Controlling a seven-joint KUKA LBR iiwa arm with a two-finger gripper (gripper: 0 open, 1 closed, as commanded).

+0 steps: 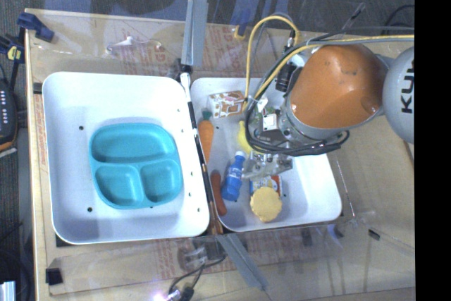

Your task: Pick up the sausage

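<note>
The sausage point(218, 195) lies in the right-hand bin point(325, 195), hard against that bin's left wall, low in the frame and just left of centre. It is a slim reddish-brown link, lying roughly lengthwise along the wall with its lower end close to the bin's bottom left corner. Above it along the same wall sits a carrot point(206, 137), near but apparently not touching. Just to its right stands a blue bottle point(233, 178) with a white cap, near enough that the two may touch (cannot resolve a gap).

Further right: a round yellow cookie-like disc point(266, 203), a small carton point(227, 105) near the bin's top edge, and a yellow item partly hidden under the wrist. The left-hand bin point(63, 151) holds a teal three-compartment tray point(135, 164).

The gripper point(266, 167) hangs over the middle of the right-hand bin, above the yellow disc and right of the bottle, apart from the sausage. Whether its fingers are spread or pressed together I cannot tell; cabling and wrist hardware clutter that spot. Nothing is visibly pinched.

Step in hand, by my reading: approach, with no grasp made. The next move calls for a shift toward the frame's left and slightly down. The wall on one side and the bottle on the other leave little room, so closing across the link's narrow width looks tight.
</note>
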